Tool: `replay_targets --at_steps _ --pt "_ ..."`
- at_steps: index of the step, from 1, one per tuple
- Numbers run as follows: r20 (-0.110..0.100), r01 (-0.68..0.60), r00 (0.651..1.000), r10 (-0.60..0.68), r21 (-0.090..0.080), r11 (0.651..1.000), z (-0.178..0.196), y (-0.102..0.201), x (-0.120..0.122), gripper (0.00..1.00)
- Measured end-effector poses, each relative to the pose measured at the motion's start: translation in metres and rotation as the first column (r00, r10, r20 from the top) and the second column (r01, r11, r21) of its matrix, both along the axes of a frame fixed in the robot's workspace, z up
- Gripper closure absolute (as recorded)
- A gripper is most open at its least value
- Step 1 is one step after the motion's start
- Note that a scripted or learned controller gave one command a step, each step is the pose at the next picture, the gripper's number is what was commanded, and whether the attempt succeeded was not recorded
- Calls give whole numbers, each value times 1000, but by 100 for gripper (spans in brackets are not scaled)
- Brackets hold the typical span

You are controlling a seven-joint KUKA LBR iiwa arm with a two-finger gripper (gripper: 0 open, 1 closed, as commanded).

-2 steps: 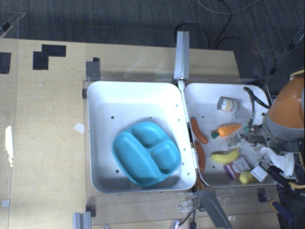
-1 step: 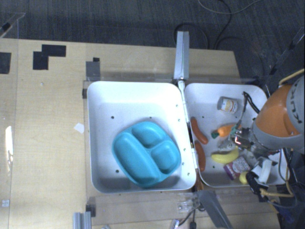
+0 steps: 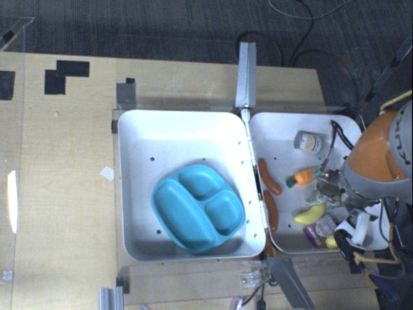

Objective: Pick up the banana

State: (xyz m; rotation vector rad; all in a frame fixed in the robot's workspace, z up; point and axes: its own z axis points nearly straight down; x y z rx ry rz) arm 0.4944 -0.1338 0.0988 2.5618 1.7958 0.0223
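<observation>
The yellow banana (image 3: 309, 214) lies in the right bin (image 3: 284, 131), near its front, curved and pointing left. My gripper (image 3: 328, 190) hangs over the same bin, just above and to the right of the banana's upper end. It is very close to the banana, and I cannot tell whether they touch. The grey arm with its orange band (image 3: 382, 152) covers the bin's right side.
An orange carrot (image 3: 303, 177) lies just left of the gripper. Two red sausages (image 3: 270, 177) (image 3: 271, 212) lie along the bin's left wall. A small can (image 3: 308, 141) stands at the back, and a purple item (image 3: 314, 236) and a yellow piece (image 3: 332, 241) sit at the front. A blue divided plate (image 3: 198, 206) is in the left bin (image 3: 139, 173).
</observation>
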Motion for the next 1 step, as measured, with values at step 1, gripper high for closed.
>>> replay_targets --at_steps 1 --pt "-18 374 927 -373 1 928 151 57 -5 100"
